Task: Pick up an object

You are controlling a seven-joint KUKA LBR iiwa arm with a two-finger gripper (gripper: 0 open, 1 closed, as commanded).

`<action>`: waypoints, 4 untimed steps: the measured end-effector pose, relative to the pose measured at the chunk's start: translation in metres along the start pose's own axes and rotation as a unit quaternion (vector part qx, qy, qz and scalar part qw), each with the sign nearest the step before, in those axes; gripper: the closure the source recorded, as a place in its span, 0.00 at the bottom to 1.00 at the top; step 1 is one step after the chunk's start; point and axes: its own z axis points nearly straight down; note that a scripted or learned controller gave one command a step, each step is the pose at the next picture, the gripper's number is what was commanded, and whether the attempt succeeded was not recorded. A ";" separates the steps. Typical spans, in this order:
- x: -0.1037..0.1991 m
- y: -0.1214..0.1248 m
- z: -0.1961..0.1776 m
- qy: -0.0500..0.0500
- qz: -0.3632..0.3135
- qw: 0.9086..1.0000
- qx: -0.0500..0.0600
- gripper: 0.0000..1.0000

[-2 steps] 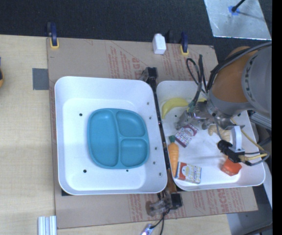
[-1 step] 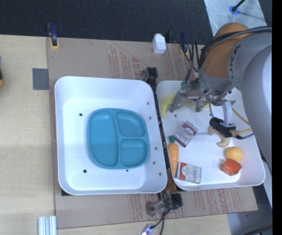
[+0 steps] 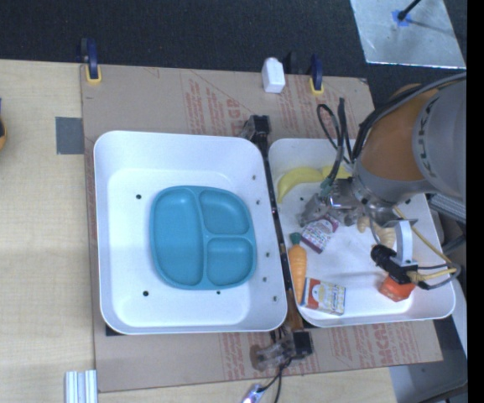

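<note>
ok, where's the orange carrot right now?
In the camera view, the orange carrot lies in the right-hand white bin by its left wall, between a purple-white packet and a red-white carton.

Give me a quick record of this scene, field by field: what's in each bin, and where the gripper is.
left bin: blue divided plate
right bin: banana, packet, carrot, small box
gripper: over the back half of the right bin, between banana and packet
holding: cannot tell
task state: no object seen lifted
</note>
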 end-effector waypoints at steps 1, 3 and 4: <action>0.004 0.051 -0.001 0.000 0.001 1.000 -0.001 0.00; -0.004 -0.018 0.000 0.000 0.000 1.000 0.000 0.00; 0.005 0.051 -0.001 0.001 0.001 1.000 -0.002 0.00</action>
